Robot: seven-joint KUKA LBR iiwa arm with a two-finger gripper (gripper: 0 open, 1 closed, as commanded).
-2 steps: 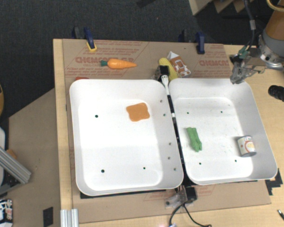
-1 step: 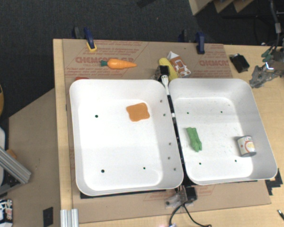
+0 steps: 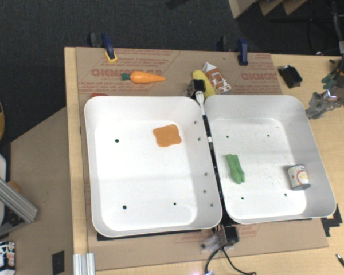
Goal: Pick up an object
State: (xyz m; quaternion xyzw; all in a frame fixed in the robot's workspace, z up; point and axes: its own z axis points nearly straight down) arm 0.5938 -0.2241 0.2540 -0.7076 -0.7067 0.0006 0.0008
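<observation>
In the left bin (image 3: 103,153) a flat orange piece (image 3: 167,135) lies toward the far middle. The right bin (image 3: 264,110) holds a green oblong object (image 3: 235,168) near its left centre. A small can (image 3: 298,176) lies on its side near that bin's right wall. My gripper (image 3: 324,101) shows as a grey metal shape at the view's right edge, just outside the right bin's far right corner. It is well apart from all three objects.
Behind the bins on the brown board lie a toy carrot (image 3: 143,78), a yellow item (image 3: 199,80) and a small carton (image 3: 218,80). Two blue clamps (image 3: 241,50) grip the far edge. A black block (image 3: 290,76) sits at the far right.
</observation>
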